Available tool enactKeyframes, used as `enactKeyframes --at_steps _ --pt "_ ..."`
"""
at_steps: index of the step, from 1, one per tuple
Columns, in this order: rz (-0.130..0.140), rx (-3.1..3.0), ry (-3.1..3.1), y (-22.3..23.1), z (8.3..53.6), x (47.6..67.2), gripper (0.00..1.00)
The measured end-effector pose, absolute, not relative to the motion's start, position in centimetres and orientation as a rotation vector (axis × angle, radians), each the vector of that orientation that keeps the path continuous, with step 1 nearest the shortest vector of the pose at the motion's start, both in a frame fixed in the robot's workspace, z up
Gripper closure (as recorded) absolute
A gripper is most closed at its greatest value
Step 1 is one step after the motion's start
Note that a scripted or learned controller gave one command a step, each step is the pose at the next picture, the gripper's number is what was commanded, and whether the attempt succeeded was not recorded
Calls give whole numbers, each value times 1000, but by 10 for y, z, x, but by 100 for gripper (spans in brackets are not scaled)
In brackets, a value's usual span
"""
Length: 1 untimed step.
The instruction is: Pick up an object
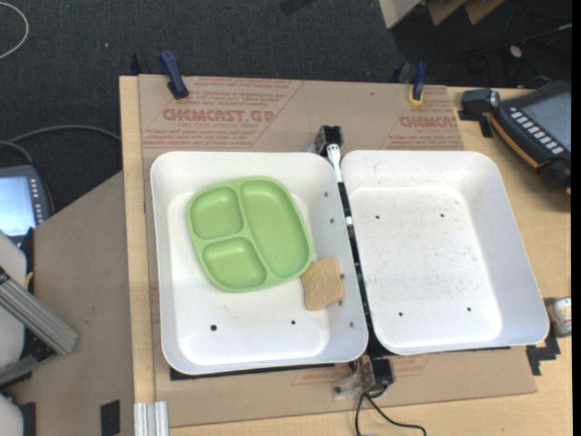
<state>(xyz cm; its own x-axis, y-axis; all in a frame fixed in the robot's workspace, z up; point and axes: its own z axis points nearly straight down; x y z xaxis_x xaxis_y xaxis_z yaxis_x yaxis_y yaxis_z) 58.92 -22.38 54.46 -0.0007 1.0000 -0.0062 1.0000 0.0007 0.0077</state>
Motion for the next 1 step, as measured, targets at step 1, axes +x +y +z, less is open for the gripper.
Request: enactKeyframes --at_steps 1 --pt "-2 2228 2223 -196 509 480 100"
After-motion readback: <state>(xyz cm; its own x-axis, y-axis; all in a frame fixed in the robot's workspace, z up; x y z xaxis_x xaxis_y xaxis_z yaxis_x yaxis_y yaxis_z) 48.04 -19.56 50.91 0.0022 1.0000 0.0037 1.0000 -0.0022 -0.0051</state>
